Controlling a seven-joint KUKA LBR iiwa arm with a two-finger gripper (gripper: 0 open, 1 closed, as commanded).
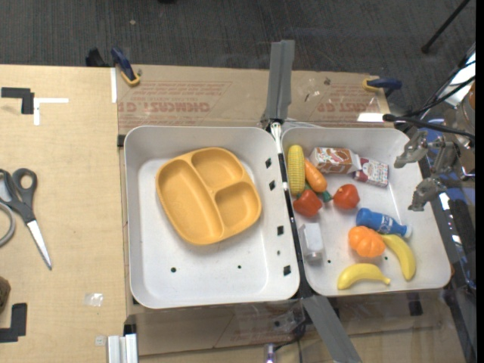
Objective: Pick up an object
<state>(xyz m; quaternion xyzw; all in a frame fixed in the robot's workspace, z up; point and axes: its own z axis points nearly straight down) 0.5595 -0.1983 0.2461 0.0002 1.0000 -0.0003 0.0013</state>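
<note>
Gripper (423, 174) hovers at the frame's right edge over the right bin (431, 278); its opening — can't tell from here.

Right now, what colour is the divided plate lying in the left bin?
Yellow-orange all over: the three-compartment divided plastic plate shows best in the camera view, against the white left bin.

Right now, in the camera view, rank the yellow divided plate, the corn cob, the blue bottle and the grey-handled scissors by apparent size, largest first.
1. Yellow divided plastic plate
2. Grey-handled metal scissors
3. Yellow corn cob and small blue bottle: they look alike, so I will not rank them.
</note>
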